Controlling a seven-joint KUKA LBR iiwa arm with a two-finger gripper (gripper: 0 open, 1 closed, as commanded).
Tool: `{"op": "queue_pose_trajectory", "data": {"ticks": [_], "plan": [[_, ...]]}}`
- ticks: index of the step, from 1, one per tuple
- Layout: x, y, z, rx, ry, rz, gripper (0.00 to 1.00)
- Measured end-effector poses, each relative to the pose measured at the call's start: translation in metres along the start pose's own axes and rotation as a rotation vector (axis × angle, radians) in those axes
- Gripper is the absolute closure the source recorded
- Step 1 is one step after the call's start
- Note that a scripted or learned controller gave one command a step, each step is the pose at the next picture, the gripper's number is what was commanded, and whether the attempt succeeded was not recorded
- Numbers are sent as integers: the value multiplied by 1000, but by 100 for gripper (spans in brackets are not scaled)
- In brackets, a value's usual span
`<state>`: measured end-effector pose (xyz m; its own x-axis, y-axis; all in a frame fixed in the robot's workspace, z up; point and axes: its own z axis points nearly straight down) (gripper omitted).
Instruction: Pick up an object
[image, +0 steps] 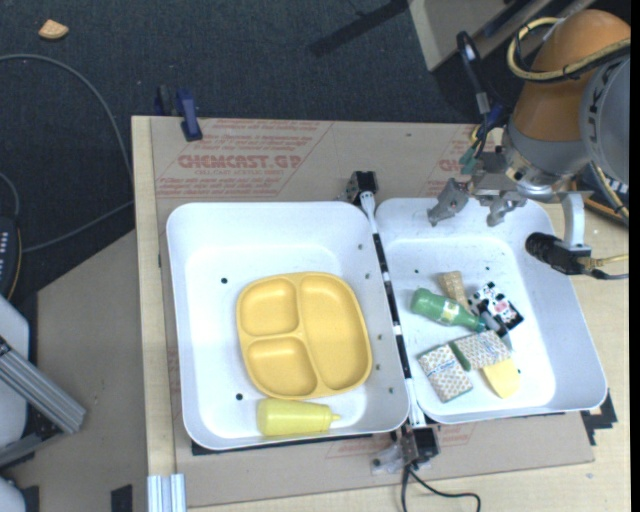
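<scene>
Step in hand: the approach, by the look of it; the gripper (476, 204) hangs over the upper rim of the right bin (570, 345), above and apart from the objects, with nothing lifted yet.

Gripper: its two fingers stand spread apart and nothing lies between them.

Arm: grey with an orange band, it reaches in at the upper right of the frame.

Task's things: a cluster lies in the lower middle of the right bin: a green bottle (438, 307), a black-and-white toy (497, 307), a patterned packet (445, 372), a yellow wedge (502, 379).

Next move: likely a travel toward the lower part of the frame and a descent onto one piece; the items touch one another, so singling one out may prove hard.

Left bin (195, 300): it holds a yellow divided plate (302, 333) at centre and a yellow squeeze bottle (293, 416) lying on its side just below.

Surface: a brown board printed with red lettering bears both bins.

Room: dark carpet with cables at the upper left.
</scene>
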<state>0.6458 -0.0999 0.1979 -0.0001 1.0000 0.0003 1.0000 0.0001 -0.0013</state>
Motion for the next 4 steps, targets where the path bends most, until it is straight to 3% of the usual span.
{"op": "queue_pose_trajectory", "data": {"ticks": [1,2,3,4], "plan": [[2,-56,113,-1,0,1,0],[-40,-40,113,-3,-2,1,0],[-40,-39,103,-6,-2,2,100],[40,-26,13,-3,0,-2,100]]}}
